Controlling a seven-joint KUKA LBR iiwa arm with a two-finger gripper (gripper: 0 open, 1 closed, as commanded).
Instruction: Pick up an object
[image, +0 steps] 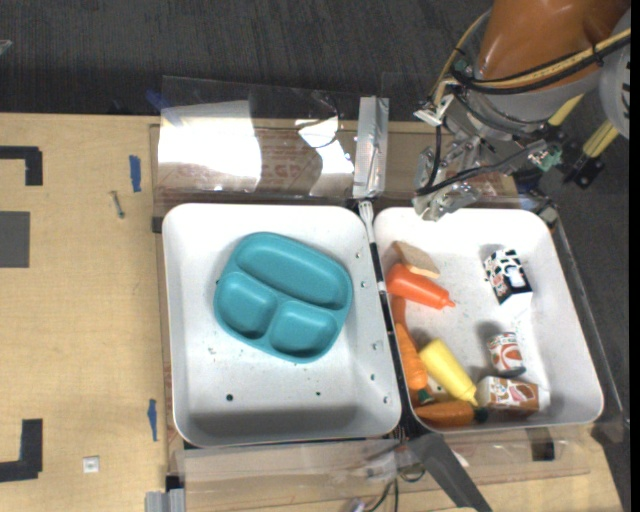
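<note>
gripper (447, 203) hovers above right bin's (575, 300) far-left rim, whether spread or closed cannot be told | orange bottle (418, 288) lies near bin's left wall | likely light, rigid, slick plastic; best pinched across its body

No legible text — labels on cartons too blurred

You see a tan counter (70, 330) holding two white bins side by side. The right bin (570, 330) sits just under the jaws. The left bin (195, 390) sits farther from the jaws. Black tape marks (22, 165) lie farthest from them.
</note>
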